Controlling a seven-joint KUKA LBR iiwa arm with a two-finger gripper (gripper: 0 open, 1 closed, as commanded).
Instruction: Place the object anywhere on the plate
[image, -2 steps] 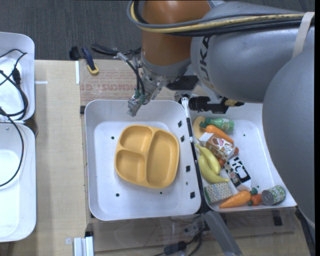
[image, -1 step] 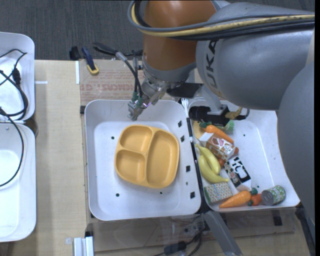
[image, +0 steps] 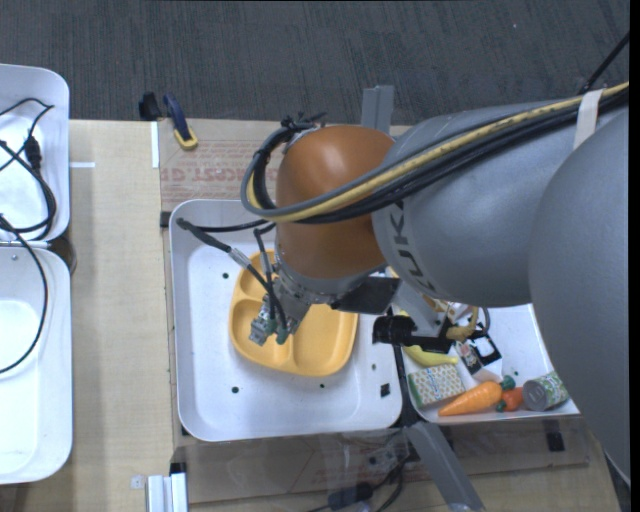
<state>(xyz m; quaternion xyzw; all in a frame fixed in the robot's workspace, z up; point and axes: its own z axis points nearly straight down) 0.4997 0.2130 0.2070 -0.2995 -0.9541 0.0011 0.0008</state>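
A yellow compartment plate (image: 318, 350) lies in the left white bin (image: 205, 390). The orange-banded wrist hides the plate's far part. My gripper (image: 265, 326) reaches down below the wrist over the plate's left compartment. A small grey-green shape sits at its tip, close to the plate surface. I cannot make out whether that shape is a held object or part of the gripper.
The right bin (image: 545, 345) holds a banana (image: 432, 353), a carrot (image: 470, 399), a checkered packet (image: 436, 381) and a small can (image: 545, 391). The big grey arm covers the right of the view. A white basin with black cables (image: 25, 200) stands at far left. A blue clamp (image: 180, 122) lies at the back.
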